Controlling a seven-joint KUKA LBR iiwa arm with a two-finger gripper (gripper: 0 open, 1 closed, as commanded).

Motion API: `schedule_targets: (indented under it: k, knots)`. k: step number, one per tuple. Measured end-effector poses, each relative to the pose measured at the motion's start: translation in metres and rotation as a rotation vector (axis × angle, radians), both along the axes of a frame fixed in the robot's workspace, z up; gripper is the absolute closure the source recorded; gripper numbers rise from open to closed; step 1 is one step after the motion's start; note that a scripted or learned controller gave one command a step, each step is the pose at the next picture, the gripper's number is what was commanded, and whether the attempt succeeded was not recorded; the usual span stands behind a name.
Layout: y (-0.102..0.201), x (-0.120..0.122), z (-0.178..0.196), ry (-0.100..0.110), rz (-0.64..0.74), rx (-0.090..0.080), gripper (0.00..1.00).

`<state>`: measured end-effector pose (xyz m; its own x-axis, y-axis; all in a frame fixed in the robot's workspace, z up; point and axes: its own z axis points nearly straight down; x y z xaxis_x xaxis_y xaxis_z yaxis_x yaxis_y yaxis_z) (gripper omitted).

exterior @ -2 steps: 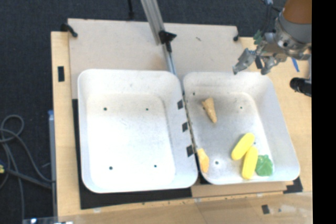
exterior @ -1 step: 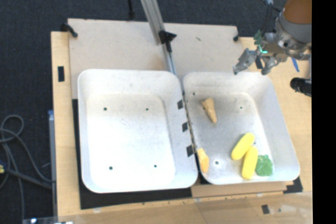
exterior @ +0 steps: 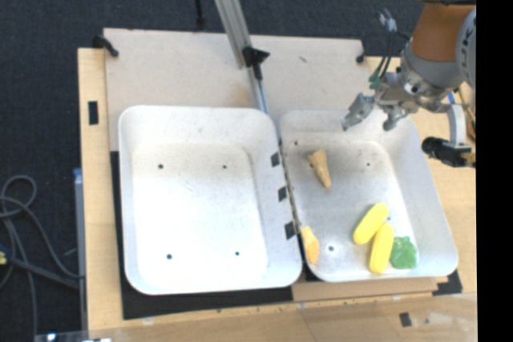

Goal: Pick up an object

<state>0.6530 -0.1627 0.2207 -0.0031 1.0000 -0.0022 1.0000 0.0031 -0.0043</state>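
Your claw [exterior: 375,117] hangs over the back rim of the right bin [exterior: 425,172], its two fingers spread apart with nothing between them and touching no object. Below it, near the middle of that bin, lies a tan cone-shaped piece [exterior: 320,167], long axis running slantwise, narrow tip towards the front right. Down in the front right corner you've got two smooth yellow rounded pieces [exterior: 375,235] side by side, both tilted, with a lumpy green thing [exterior: 403,253] touching the lower one. An orange-tan piece [exterior: 309,244] sits by the bin's left wall. The left bin [exterior: 200,196] is speckled white plastic on your pale wooden counter [exterior: 200,60].
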Motion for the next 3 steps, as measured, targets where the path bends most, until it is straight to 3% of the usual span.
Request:
schedule_targets:
  k: [2,3]
  knots:
    - [0.002,0.005,-0.085,-0.001,0.003,-0.001,0.0]
    - [0.001,0.007,-0.071,-0.009,0.004,-0.002,1.0]
